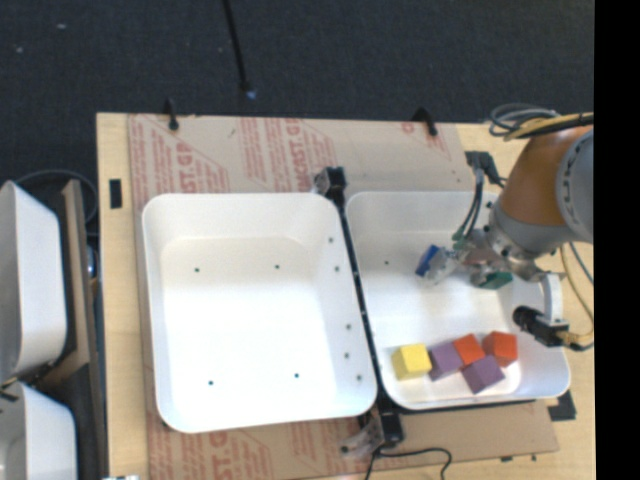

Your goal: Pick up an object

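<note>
My gripper [463, 265] hangs low over the back half of the right bin [400, 230], below the grey wrist and orange band. A small blue object [428, 261] lies just to its left, touching or nearly touching it. A teal piece [497, 279] shows at its right side. Along the bin's front wall lie a yellow block [411, 360], a purple block [445, 359], an orange block [468, 348], a second purple block [484, 373] and a red-orange block [501, 346], all apart from the gripper.
The left bin [250, 308] stands beside the right one, with a black clip [331, 180] at their shared back corner. Cables [520, 120] loop behind the arm. A white container [30, 278] sits at the far left, off the bench.
</note>
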Available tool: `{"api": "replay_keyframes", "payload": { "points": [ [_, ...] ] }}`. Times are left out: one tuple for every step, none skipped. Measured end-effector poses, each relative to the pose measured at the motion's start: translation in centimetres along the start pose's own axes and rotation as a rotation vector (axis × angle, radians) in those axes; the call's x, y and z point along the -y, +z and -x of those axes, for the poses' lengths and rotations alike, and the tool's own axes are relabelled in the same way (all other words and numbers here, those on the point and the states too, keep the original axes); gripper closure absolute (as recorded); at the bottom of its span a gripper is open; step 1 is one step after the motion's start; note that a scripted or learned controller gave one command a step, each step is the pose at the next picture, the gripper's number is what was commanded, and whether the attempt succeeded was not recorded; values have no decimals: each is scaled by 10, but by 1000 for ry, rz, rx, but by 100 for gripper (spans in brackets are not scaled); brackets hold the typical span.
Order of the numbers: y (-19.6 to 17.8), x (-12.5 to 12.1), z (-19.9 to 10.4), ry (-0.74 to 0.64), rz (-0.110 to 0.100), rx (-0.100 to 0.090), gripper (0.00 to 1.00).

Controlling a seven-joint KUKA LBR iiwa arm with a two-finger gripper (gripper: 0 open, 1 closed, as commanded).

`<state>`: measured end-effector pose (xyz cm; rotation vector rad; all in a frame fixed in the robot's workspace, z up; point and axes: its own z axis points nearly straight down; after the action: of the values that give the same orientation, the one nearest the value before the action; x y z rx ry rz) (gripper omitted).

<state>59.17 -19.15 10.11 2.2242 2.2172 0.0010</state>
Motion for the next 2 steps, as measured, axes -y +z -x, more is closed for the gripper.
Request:
{"api": "replay_keyframes", "payload": {
  "points": [
    [0,61,17,1,-2,0,0],
    [0,-38,-81,-12,2,-2,0]
  ]
}}
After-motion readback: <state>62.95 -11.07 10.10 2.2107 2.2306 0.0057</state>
